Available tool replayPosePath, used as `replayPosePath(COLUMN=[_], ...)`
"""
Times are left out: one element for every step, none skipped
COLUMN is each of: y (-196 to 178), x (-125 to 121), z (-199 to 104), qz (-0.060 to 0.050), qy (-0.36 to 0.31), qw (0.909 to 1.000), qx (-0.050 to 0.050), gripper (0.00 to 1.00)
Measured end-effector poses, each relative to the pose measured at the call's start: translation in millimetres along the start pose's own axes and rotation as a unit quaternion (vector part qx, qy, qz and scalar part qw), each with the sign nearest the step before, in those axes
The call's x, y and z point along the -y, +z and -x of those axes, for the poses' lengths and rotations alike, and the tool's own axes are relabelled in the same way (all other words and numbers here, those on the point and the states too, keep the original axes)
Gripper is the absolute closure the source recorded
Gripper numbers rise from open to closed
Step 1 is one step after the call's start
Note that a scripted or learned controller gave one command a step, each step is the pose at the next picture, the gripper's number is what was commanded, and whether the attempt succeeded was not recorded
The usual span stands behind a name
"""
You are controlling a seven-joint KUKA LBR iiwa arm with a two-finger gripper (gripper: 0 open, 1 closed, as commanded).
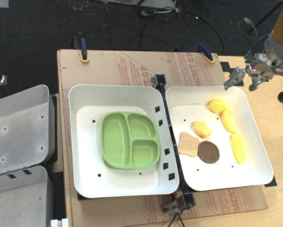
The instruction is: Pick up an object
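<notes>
At the frame's upper right the claw hangs open and holds nothing, above the right bin's far corner. Yellow food pieces, including a banana, lie inside that bin.

Green divided tray in left bin, yellow clamps — cables on dark floor
</notes>
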State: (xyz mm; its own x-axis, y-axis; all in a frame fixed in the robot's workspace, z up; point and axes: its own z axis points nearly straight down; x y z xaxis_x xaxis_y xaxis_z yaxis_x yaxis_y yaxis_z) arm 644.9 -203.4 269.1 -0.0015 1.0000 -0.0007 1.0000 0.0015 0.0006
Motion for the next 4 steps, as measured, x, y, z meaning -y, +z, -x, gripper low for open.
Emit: replayPosePath(y=[58.7, 104.8, 150.2, 137.0], x=[-4.0, 1.8, 4.9, 3.5], z=[-8.1, -13.6, -20.5, -20.1], qz=[-0.002, -0.002, -0.002, 0.001], qy=[-0.001, 0.0, -0.001, -0.001], qw=[1.0, 1.0, 1.0, 1.0], qx=[0.0, -0.001, 0.0, 0.0], gripper=[0.0, 0.0, 0.0, 1.0])
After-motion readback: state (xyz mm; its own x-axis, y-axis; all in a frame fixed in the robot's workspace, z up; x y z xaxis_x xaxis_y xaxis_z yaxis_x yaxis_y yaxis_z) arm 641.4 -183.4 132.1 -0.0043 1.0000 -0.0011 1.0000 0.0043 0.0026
